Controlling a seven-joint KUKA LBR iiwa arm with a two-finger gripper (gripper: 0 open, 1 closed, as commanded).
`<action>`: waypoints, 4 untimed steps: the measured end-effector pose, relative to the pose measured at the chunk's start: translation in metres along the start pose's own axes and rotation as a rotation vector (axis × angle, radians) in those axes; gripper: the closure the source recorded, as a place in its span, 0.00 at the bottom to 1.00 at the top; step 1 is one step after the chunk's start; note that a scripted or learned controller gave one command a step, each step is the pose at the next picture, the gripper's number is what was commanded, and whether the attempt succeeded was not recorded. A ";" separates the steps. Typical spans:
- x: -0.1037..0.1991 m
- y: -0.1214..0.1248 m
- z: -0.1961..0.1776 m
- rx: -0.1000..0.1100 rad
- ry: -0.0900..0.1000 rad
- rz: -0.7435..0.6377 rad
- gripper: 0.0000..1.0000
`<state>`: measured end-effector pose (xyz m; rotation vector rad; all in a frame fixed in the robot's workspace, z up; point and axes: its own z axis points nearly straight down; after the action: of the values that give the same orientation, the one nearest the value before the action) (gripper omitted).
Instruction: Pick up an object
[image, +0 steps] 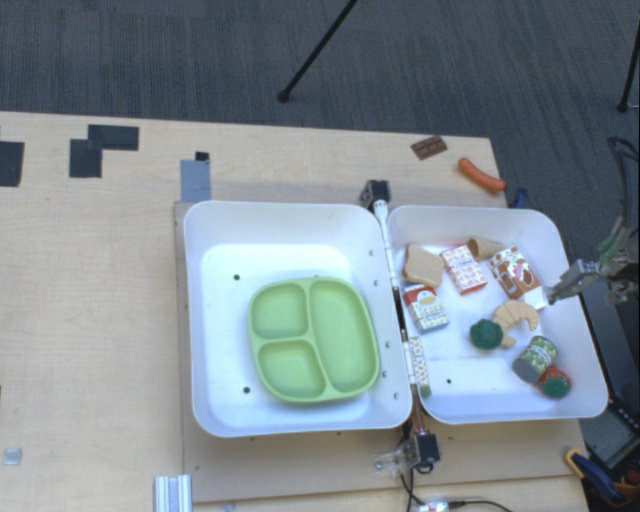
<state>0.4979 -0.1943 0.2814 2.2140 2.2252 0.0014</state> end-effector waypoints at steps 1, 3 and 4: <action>-0.011 -0.001 0.164 0.003 0.002 0.003 0.00; 0.036 -0.007 0.183 -0.011 -0.001 0.000 1.00; 0.145 -0.010 0.097 0.000 0.003 0.000 1.00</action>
<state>0.4876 -0.0499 0.1846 2.2147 2.2267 0.0045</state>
